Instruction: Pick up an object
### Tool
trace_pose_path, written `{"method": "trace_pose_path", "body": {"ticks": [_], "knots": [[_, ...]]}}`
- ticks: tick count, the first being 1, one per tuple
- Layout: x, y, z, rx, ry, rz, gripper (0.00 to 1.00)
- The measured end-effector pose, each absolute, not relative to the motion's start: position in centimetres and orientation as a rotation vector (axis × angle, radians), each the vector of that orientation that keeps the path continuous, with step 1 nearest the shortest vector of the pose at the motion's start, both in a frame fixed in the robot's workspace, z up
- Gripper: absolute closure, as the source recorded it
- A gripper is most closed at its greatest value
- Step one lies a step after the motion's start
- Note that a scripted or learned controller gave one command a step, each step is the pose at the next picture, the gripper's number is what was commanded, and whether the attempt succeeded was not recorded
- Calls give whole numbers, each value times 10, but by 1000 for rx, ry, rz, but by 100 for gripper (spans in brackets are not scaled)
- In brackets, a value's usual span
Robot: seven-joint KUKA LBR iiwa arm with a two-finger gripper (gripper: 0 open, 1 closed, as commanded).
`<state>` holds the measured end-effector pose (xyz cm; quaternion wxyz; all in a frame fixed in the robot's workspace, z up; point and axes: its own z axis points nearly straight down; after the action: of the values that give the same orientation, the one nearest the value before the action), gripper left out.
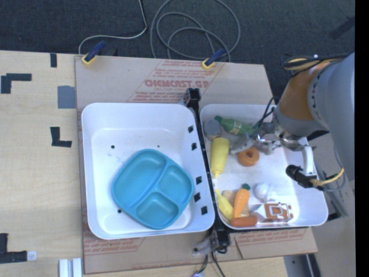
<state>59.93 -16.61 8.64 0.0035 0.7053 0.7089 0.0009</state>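
Note:
The right bin (311, 198) holds several toy foods: a green bottle (233, 125), a yellow corn-like piece (219, 156), an orange doughnut (248, 156), a carrot (241, 201), a white ball (262, 190), a yellow piece (225, 206), a red sausage (244, 221) and a small white and orange box (277, 212). My gripper (264, 138) reaches in from the right over the bin's upper part, just right of the bottle and above the doughnut. I see nothing between its fingers.
The left bin (98, 126) holds a blue divided plate (153, 187). The grey arm with its orange band (297, 97) fills the right side above the right bin. Cables (196, 22) lie on the dark floor beyond the bench.

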Motion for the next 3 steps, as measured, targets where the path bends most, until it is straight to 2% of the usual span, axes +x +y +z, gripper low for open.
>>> {"method": "trace_pose_path", "body": {"ticks": [1, 2, 3], "knots": [[518, -123, 89, 2220, 2188, -13, 0], [586, -129, 87, 2217, 2210, -11, 0], [482, -113, 86, 2222, 2217, 1, 0]]}}
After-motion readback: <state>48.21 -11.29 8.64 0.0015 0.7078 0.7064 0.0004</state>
